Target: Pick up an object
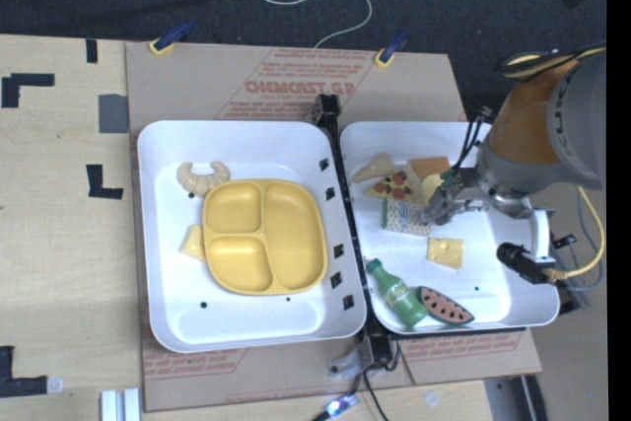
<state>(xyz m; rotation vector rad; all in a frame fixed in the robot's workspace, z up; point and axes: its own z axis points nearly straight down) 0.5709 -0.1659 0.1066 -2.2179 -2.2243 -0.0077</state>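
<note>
Near edge, R bin (523,315): green bottle (394,293) lying on its side by the divider w/ the L bin, cap end pointing up-left. Watermelon slice (446,305) just beside it, looks to be touching the bottle's base end. A bit further in, pale yellow cheese square (445,252) flat on the bin floor, apart from both.

L bin (158,311) alongside: big yellow divided plate (264,237), 3 compartments, sitting mid-bin. Small yellow wedge (190,242) at the plate's left rim, partly tucked under. Beyond the plate, tan curled pastry-type item (202,175), touching or nearly touching the plate's far-left rim.

Back to R bin, mid-depth: the gripper (439,205) is down low here, arm (537,138) coming in from the right, orange band showing above the wrist. Gripper state: can't tell, too dark & bunched. Nothing visibly held. It sits at the right edge of a patterned flat piece (402,217); contact or not, can't say.

Just past that: pizza slice (380,175), small yellow chunk (431,184), orange-brown block (429,167), all clustered in the far half of the R bin, close to the gripper. So the pickable stuff is all in-bin, none lifted.

Further out: cardboard sheet (296,84) w/ red print under both bins, 2 blue/yellow clips (171,37) on its far edge, thin white cable (315,0) looping over dark floor.
</note>
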